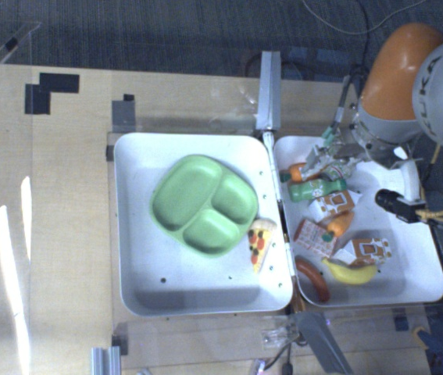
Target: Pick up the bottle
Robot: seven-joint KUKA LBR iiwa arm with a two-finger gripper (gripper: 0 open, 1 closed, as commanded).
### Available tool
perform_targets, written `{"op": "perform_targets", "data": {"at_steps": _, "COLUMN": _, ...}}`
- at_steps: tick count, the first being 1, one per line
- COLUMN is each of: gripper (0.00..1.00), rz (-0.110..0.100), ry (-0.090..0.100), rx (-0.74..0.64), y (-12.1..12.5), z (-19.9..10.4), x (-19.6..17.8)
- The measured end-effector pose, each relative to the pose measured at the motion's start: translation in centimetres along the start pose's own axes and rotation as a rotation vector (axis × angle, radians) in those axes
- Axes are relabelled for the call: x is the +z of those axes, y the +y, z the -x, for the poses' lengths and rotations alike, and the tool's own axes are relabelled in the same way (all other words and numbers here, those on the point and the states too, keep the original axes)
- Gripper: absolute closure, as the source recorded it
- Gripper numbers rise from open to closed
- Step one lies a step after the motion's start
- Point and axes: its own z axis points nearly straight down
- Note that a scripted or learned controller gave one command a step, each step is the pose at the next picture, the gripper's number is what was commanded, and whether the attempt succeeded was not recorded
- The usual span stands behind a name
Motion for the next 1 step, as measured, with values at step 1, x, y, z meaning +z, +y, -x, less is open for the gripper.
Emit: {"op": "perform_targets", "data": {"at_steps": 1, "gripper": 0.0, "rz": -0.001, "ry": -0.001, "rx": -0.226, "y": -5.32, "z": 5.37, "x": 0.97}}
